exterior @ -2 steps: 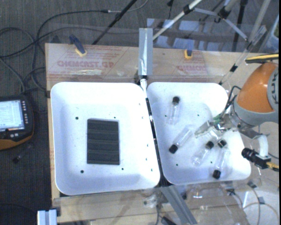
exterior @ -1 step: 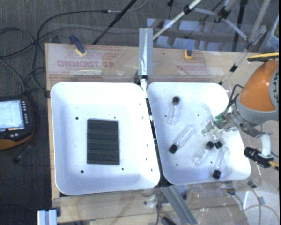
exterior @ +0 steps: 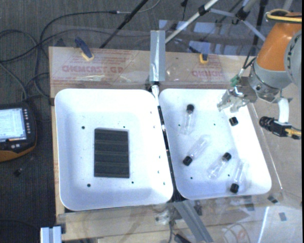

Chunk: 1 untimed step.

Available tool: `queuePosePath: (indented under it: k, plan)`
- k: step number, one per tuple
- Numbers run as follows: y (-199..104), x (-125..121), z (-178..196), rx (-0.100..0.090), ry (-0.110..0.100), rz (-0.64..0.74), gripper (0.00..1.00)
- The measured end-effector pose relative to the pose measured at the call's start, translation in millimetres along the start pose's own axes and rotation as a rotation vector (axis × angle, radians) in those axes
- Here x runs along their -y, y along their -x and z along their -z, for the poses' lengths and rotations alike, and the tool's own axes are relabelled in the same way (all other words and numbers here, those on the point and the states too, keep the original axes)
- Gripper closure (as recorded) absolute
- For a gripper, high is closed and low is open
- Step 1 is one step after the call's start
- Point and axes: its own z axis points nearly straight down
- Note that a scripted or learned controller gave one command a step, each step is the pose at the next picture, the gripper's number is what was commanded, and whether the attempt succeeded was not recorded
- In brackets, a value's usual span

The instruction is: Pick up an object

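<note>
Nearest the lens, at the bottom edge of the view, a bare metal frame strut (exterior: pixel 192 219) runs under the bench, seemingly there to brace the two bins above it.

Largest on the bench is the left shallow white plastic bin (exterior: pixel 71 135), which carries a dark ribbed rectangular pad (exterior: pixel 111 153) lying flat near its middle. Just beside it, the two rims touching along a dark seam, sits the right shallow white plastic bin (exterior: pixel 256 151), where the things to be picked lie loose on the floor, so that they can be reached from above.

Next in size is the grey arm with its orange band (exterior: pixel 277 47), reaching in from the right over that bin's upper right corner. Its two-finger gripper (exterior: pixel 232 100) hangs at the bin's far rim; whether it is spread or closed cannot be told, and nothing can be made out between its tips.

Smaller are four clear plastic vials with black caps, all lying on their sides: one (exterior: pixel 188 119) near the top left, one (exterior: pixel 196 150) in the middle, one (exterior: pixel 218 167) lower right and one (exterior: pixel 237 176) by the near corner. Smallest is a loose black cap (exterior: pixel 233 120), just below the gripper and probably the closest target.
</note>
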Motion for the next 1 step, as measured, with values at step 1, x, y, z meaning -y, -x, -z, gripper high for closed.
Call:
queuePosePath:
  k: [1]
  plan:
    - [-58.5, -11.1, 14.3, -0.001, -0.002, 0.019, 1.00]
